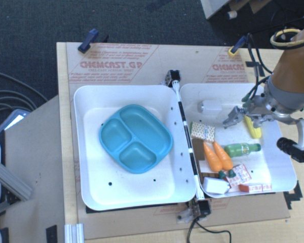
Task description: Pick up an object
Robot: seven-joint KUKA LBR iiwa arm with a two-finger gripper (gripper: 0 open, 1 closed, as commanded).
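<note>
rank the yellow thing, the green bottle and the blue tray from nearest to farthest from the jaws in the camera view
1. Yellow thing, right bin, just right of the gripper.
2. Green bottle, right bin, below it.
3. Blue tray, left bin, far left.

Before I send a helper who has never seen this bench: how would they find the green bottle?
Go to the right bin, the cluttered one. The green bottle lies on its side near the middle, just right of two carrots. It is the one clear green thing there, with a white cap end.
</note>
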